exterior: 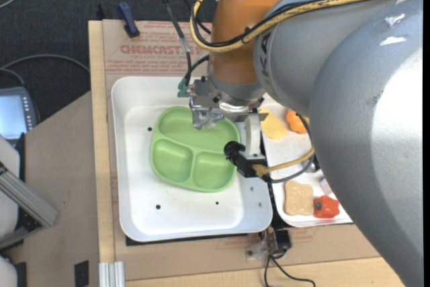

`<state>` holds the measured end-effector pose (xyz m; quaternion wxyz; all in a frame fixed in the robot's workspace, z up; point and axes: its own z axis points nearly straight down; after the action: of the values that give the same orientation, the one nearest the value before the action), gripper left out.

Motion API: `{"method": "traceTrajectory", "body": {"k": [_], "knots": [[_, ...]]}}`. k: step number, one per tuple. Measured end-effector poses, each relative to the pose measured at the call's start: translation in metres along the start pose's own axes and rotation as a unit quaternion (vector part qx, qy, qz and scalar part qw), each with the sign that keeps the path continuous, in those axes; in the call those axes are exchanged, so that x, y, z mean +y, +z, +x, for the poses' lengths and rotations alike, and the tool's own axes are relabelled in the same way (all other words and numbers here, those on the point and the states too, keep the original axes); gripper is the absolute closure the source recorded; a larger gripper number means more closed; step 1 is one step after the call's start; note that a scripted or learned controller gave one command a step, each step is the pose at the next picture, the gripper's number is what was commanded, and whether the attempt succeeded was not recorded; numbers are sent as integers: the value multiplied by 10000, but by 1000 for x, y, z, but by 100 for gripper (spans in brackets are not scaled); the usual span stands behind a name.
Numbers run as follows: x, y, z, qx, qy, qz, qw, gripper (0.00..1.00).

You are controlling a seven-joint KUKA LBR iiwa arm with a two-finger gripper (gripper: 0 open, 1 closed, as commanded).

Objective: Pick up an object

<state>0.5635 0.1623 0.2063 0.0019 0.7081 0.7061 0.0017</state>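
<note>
Right now the end effector (203, 119) sits low over the far rim of the green divided plate (191, 158), which lies flat in the left bin (134, 205); can't tell if it's open or closed, or gripping anything. Right bin (295, 217) has a toast slice (299, 197), red item (326, 207), orange piece (294, 121) & yellow piece (273, 126)

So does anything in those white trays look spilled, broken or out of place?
Nothing stands out. The green three-compartment plastic plate lies flat in the left white bin, unbroken, and the small toy food pieces sit loose in the right bin. Nothing has spilled.
</note>
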Motion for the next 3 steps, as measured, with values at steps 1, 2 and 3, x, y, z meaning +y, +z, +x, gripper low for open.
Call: {"method": "traceTrajectory", "body": {"k": [1, 2, 3], "knots": [[16, 95, 24, 17, -12, -33, 10000, 100], [-5, 24, 66, 24, -43, -5, 10000, 100], [9, -222, 62, 39, -24, -76, 10000, 100]]}}
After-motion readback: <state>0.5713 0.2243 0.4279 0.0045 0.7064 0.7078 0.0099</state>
